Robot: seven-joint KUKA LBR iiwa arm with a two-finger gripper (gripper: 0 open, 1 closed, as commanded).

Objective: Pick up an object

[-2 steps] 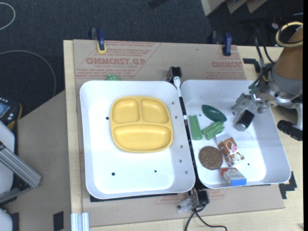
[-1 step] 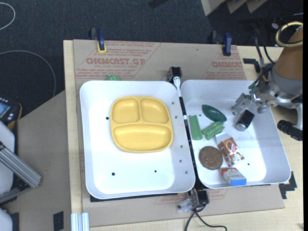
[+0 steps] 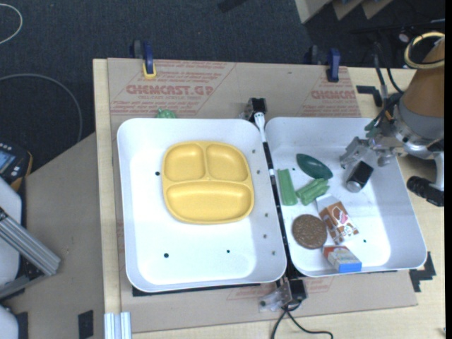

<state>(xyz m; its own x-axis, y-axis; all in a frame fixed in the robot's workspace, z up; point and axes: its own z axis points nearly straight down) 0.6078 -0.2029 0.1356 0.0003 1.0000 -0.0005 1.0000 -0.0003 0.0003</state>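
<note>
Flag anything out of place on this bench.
A small green thing lies on the brown board just beyond the left bin's far rim, not inside it. Nothing else stands out.

Grey arm point(image 3: 422, 121) + pincer point(image 3: 361, 154) w/ orange band point(image 3: 428, 90)

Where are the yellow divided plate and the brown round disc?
yellow divided plastic plate point(image 3: 208, 202), camera view, big lower compartment.
brown round flat disc point(image 3: 309, 231), camera view, its middle.

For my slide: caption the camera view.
Gripper hovers over the cluttered right bin; a yellow divided plate sits in the left bin.
</note>
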